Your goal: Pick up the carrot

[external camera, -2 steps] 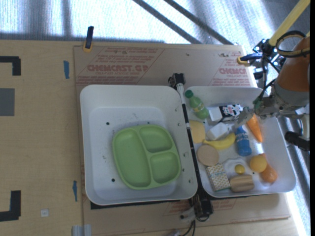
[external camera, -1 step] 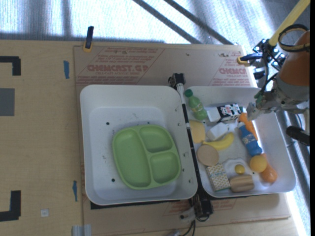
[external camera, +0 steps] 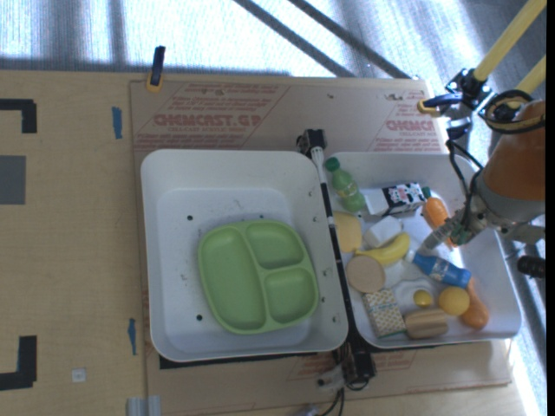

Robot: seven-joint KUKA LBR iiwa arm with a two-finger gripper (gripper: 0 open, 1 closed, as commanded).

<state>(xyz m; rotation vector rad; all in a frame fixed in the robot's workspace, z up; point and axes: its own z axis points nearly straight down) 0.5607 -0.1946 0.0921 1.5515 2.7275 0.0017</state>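
As viewed from above, found the carrot (external camera: 475,308) at the right bin's (external camera: 509,271) near right corner, just beside a lemon (external camera: 453,300). Saw the end effector (external camera: 449,235) apart from it, above a blue bottle (external camera: 442,269); could not tell whether spread or pressed together. Noted a banana (external camera: 388,250), green bottle (external camera: 347,189) and bread roll (external camera: 425,323) crowding nearby. Spotted a green divided plate (external camera: 257,276) in the left bin (external camera: 156,232), on cardboard (external camera: 217,115) over a tan tabletop (external camera: 61,258).

1. We see the arm (external camera: 520,159) cut off by the right edge.
2. The gripper (external camera: 453,232) is too small and blurred for us to read.
3. The carrot (external camera: 475,308) lies partly behind the lemon (external camera: 453,300).
4. Print on the small black-and-white box (external camera: 404,196) is illegible to us.
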